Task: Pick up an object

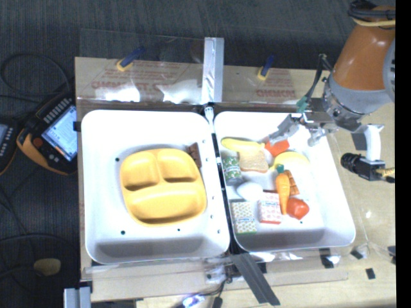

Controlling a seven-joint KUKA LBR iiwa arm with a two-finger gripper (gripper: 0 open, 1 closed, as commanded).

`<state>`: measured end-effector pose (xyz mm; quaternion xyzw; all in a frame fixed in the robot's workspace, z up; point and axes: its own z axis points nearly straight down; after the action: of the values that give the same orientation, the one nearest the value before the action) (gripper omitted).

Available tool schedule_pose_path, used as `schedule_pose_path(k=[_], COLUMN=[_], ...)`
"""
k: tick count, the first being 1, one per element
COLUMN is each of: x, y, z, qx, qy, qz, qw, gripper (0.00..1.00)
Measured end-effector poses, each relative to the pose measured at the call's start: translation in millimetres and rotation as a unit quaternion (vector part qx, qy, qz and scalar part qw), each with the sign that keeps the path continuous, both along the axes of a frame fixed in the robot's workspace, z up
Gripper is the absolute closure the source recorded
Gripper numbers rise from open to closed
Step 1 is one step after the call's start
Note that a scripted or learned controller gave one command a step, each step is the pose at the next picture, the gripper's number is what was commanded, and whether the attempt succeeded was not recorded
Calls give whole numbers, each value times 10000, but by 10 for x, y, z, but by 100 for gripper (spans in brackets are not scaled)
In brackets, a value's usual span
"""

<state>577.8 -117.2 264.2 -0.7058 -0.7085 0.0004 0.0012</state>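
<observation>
We see the arm (359, 63): a rounded orange band above a grey wrist housing, a black cable looped at its top, and a gripper (292, 128) of grey metal with slim, pale fingers.

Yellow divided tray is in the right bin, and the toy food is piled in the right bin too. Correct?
Not quite. The camera view shows the yellow divided tray in the left bin. The toy food, such as the carrot and banana, is in the right bin as you said.
</observation>
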Motion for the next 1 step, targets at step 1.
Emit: schedule_pose_path(k=[1], x=[227], y=[-59], z=[-1573], qx=[1], qy=[-12], qz=[1206], qw=[9927], gripper=[0])
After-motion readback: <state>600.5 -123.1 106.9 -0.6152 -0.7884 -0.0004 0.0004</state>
